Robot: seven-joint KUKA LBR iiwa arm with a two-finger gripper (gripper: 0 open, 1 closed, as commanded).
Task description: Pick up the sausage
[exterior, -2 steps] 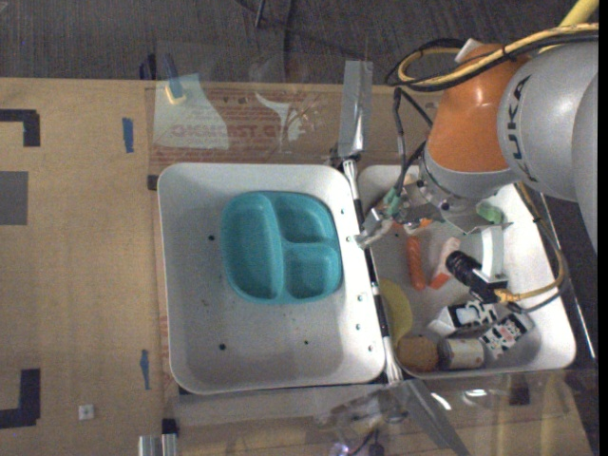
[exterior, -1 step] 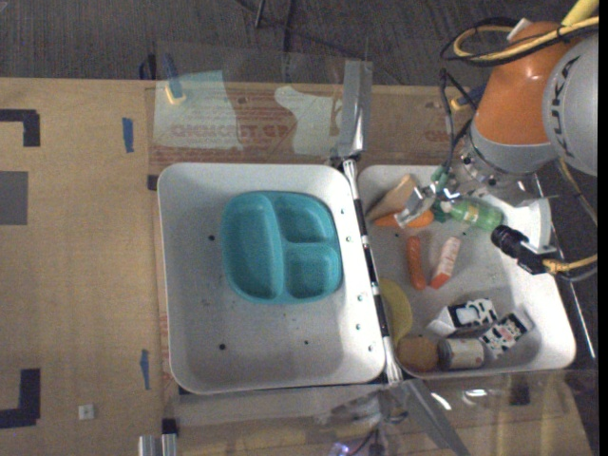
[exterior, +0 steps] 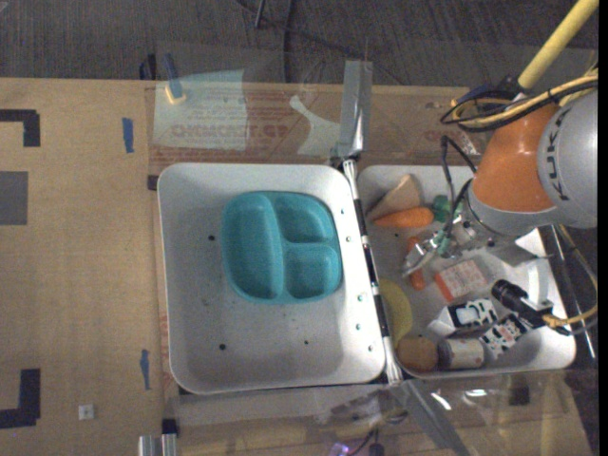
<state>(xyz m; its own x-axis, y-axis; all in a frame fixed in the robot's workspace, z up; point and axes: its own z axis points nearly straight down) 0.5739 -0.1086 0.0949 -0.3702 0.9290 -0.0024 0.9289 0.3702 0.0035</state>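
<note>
Though reaching into the right bin (exterior: 560, 350), fingers (exterior: 429, 252) of unclear spread, beside the sausage (exterior: 416, 262).

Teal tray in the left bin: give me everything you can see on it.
The teal tray is a rounded-square divided plate, apparently matte plastic, of one even turquoise colour. Raised ridges split it into three wells: one long well along its left side and two smaller ones stacked on its right. It lies flat, open side up, slightly rotated, in the upper middle of the left bin, resting on the bin floor clear of the walls. Nothing sits in its wells and nothing else touches it.
</note>
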